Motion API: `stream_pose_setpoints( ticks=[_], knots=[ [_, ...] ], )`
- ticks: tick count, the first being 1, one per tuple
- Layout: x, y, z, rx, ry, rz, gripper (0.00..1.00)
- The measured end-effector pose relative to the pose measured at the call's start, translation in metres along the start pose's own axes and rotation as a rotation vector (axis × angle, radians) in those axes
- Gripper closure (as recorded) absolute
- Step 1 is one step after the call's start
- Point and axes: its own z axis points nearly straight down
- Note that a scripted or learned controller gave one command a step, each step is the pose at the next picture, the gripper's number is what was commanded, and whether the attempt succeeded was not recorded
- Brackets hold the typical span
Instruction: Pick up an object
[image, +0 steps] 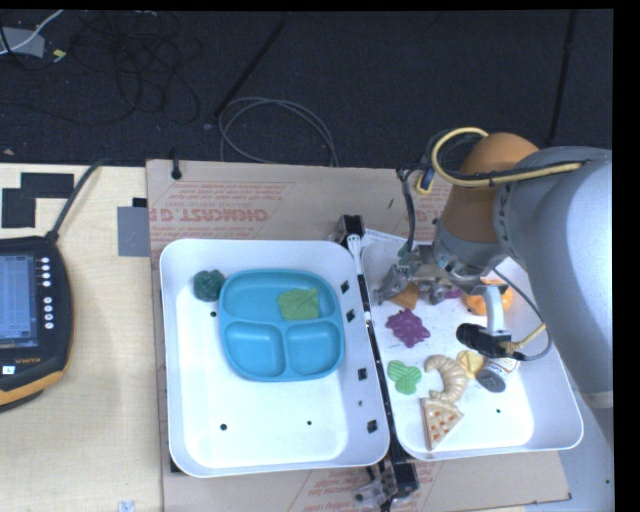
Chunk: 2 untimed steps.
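Right-hand shallow white bin (532, 402), upper end: grey arm w/ orange band (497, 160) reaches in from the right side. Two-finger gripper (418, 283) is low over the bin floor, just above and slightly right of the purple bumpy toy piece (407, 326) (= landmark). Claw state: can't tell, too blurred and partly hidden by the wrist. Nothing seen held.

Pickable things, all placed vs. the purple piece:
- small tan-orange piece (404, 297): directly above it, near, right at the gripper tip; contact w/ gripper can't be made out.
- bright orange round piece (499, 298): to the right and a bit up, part-hidden by robot hardware.
- green lobed soft-looking piece (404, 376): below it, apart.
- tan croissant-shaped toy (449, 374): below-right, just beside the green piece.
- pizza-slice toy, triangular, tan crust w/ red spots (437, 421): farther below, just under the croissant.
- small yellow piece (469, 361): right of the croissant, touching or nearly; shape unclear.

Left-hand shallow white bin (260, 425), well left of the purple piece: blue three-compartment plastic plate (262, 352), w/ a light green leaf-like piece (298, 303) in its upper compartment. Dark green roundish lump (208, 285) on the bin floor at the plate's upper-left corner.

Both bins sit on a brown cardboard sheet (260, 205).
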Motion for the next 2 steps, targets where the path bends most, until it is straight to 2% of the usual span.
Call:
stream_pose_setpoints(
  ticks=[1, 2],
  knots=[
    [-0.044, -0.040, 0.000, 0.007, -0.001, 0.005, 0.00],
    [-0.010, -0.085, 0.001, 0.010, 0.003, 0.004, 0.00]
  ],
)
